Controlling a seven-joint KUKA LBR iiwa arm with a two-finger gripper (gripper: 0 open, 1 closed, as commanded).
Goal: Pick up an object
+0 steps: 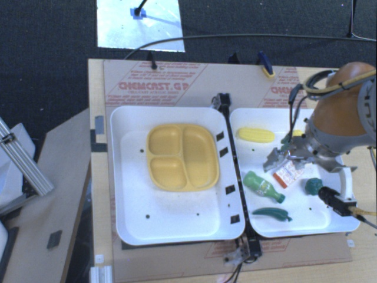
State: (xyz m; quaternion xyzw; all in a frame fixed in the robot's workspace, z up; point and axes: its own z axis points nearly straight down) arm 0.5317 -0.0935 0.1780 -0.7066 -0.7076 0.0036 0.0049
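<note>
table carries two white bins side by side; left bin holds a yellow divided plate, sat flat near its middle, three compartments

right bin has all the loose stuff, arm reaching in from the right over its upper-right part

gripper is low in the bin, above or just at the red-and-white packet — can't tell whether it's touching. can't tell if the jaws are apart or together either, they read as a grey blur from this angle

progress: nothing lifted as far as I can see. no item sits visibly between the jaws, everything looks to be lying on the bin floor. so I'd judge we're at approach/descend, grasp and lift both left to do

likely target is the packet, mid bin, just below the gripper. long axis runs diagonal, lower-left to upper-right; upper end tucked under the gripper

others, big to small:
- corn, upper left of bin, lying roughly left-right
- green bottle, just left of packet, diagonal, cap end toward lower right
- dark green pepper, near front wall, roughly left-right
- small teal lump, right of packet, no clear axis
</note>
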